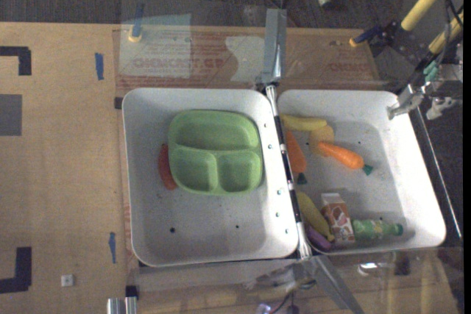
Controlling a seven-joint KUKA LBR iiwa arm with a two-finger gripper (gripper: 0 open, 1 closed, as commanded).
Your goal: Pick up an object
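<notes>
1. Lying at a slant in the right bin (412, 180), right of centre in the frame, the carrot (341, 155) looks light, stiff and smooth; gripping across its thick orange middle seems best.
2. Nearby lie a banana (304, 123), a carton (338, 218) and a green bottle (377, 229).
3. At the upper right edge, the claw (430, 88) is too blurred to tell its state.
4. A green tray (215, 151) sits in the left bin (140, 180).
</notes>
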